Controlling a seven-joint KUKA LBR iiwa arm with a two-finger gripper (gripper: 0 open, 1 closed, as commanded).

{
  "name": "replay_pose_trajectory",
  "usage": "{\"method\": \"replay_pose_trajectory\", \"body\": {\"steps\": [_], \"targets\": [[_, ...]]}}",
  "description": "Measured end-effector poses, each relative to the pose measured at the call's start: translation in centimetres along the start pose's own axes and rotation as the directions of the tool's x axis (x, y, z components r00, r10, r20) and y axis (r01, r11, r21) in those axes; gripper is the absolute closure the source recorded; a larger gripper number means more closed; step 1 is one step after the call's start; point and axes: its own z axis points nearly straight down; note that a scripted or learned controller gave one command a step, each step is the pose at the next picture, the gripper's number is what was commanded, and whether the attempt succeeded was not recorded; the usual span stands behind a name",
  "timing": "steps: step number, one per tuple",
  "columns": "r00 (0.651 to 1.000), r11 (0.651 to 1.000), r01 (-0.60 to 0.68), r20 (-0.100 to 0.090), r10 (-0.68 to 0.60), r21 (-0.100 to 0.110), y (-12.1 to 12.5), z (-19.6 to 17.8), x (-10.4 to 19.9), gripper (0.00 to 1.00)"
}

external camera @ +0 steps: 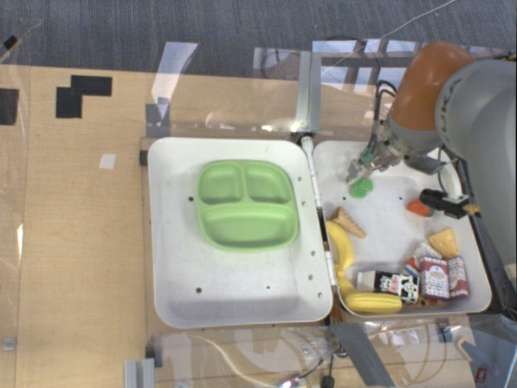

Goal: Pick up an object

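Reach brings my jaws [361, 168] down into the far left corner of the right bin [388, 208], right above a small green object [361, 187] that lies on the white floor near the wall dividing the two bins. Whether my jaws are open or closed I cannot tell from this angle. I judge the green piece light and probably rigid plastic (toy food, likely), rounded enough to slip, so I would pinch it across its middle. The divider and far rim crowd this corner; open floor lies toward the bin's centre. A banana [342, 247] and cartons [436, 277] lie well apart, nearer the camera.
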Motion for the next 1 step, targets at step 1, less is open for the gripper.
{"method": "replay_pose_trajectory", "body": {"steps": [1], "targets": [[1.0, 1.0, 0.019, -0.001, -0.019, -0.001, 2.88, -14.9, 6.16, 1.0]]}}
